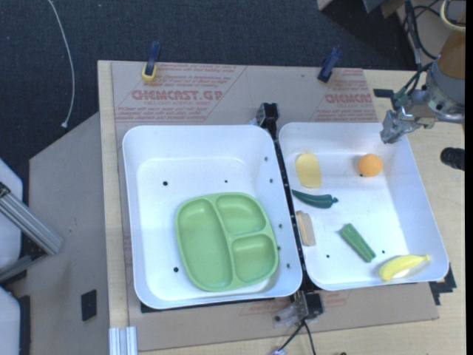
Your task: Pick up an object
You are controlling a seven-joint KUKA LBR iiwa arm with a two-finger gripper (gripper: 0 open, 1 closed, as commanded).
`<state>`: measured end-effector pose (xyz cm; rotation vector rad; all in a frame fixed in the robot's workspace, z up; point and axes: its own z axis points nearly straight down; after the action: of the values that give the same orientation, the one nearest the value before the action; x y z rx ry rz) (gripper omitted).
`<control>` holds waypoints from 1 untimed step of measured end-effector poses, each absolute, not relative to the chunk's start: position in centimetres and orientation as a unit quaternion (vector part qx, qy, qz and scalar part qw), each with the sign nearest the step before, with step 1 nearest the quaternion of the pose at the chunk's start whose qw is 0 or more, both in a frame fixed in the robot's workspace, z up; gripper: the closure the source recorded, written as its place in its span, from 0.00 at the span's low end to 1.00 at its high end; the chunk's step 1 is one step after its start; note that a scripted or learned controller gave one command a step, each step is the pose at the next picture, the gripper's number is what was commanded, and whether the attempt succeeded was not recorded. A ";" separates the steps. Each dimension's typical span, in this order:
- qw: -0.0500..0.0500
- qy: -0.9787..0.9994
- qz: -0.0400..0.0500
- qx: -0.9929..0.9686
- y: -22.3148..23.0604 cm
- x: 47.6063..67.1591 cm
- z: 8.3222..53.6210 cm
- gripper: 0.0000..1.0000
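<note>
The bench (222,87) carried two white bins side by side, a left bin (148,154) and a right bin (421,198), touching along their inner walls. The arm (452,72) came in from the right, and its gripper (392,130) hung over the far right rim of the right bin, above the bin's upper right corner. Whether it was open or closed could not be told, and nothing showed in its grip.

The left bin held one thing: a green tray (225,239) with three compartments, lying flat toward the near side.

The right bin held six small things. The orange ball (370,165) lay nearest the gripper, just below and to its left. The yellow block (308,170) lay farther left, near the bin's inner wall. Below it lay the dark green pepper (315,198), stretched across the floor. The tan stick (305,228) lay along the inner wall, below the pepper. The green piece (357,242) lay slantwise toward the near side, well apart from the gripper. The banana (403,267) lay in the near right corner, farthest from the gripper.

Two clamps gripped the bench's far edge: a yellow clamp (151,61) on the left and a blue clamp (329,65) on the right.
</note>
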<state>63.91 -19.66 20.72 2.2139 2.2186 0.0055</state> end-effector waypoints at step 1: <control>0.004 0.708 0.002 0.707 -19.7 64.0 25.0 1.00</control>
<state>64.05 -19.68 25.04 2.2144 2.2177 0.0053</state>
